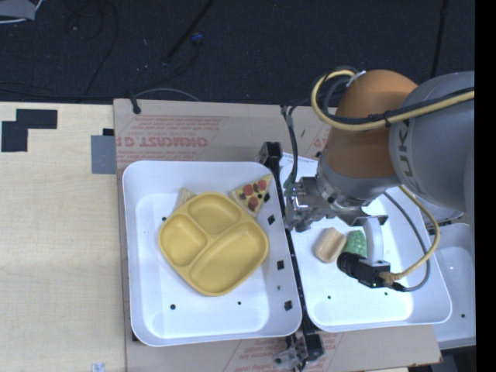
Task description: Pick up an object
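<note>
Tan rounded block (pixel 329 245) lying in the right bin (pixel 387 312), near its left wall, tilted, on bare white floor. Green item (pixel 358 242) touching or just beside the tan block on its right, partly hidden; kind unclear. Gripper (pixel 308 210) just up-left of the tan block, low over the bin, mostly buried under the wrist; open or closed: cannot tell. Nothing seen clamped in it. Black cable fitting (pixel 370 271) just down-right of the tan block, with a yellow hose (pixel 425 246) looping off it back toward the arm. Arm (pixel 434 146) up-right of the tan block, grey, bulky, with the orange band (pixel 372 130) directly above the block in the picture.

Left bin (pixel 147 285) left of the tan block, past the shared walls and the black clips (pixel 273 157). Yellow divided plate (pixel 213 242) in it, well left of the block, three compartments, lying flat. Toy pizza slice (pixel 254 192) up-left of the block, tucked against the plate's upper right rim.

Both bins sitting on a brown cardboard sheet (pixel 194 134) with red print, upside down. Pale wooden bench top (pixel 54 231) far left of the block, carrying a grey patch (pixel 101 153) and black marks (pixel 27 126). Dark floor (pixel 232 37) beyond the bench, far above the block, strewn with loose cables.
</note>
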Robot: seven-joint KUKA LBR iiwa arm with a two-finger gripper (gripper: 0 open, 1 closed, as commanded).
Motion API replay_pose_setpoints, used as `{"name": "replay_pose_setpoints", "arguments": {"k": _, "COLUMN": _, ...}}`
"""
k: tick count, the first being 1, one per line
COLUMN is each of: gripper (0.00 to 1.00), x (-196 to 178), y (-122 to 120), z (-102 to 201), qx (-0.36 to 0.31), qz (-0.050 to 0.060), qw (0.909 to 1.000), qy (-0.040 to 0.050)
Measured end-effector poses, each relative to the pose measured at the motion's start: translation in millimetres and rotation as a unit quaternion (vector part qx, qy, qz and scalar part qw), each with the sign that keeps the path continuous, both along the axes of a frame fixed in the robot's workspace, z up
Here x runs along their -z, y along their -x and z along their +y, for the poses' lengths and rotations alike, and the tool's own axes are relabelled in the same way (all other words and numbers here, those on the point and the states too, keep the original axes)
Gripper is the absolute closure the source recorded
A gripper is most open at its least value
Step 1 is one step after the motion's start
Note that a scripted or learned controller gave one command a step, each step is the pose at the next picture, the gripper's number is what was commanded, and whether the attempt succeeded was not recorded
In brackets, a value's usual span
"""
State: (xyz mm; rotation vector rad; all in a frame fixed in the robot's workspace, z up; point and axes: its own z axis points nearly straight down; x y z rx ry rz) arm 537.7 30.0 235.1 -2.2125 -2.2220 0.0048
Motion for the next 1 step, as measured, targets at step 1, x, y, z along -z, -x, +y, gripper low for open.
{"name": "replay_pose_setpoints", "arguments": {"k": 1, "gripper": 1.00, "x": 2.1, "y": 8.9, "z": 44.6, "qx": 0.000, "qz": 0.000, "qw": 1.0000, "qy": 0.0003}}
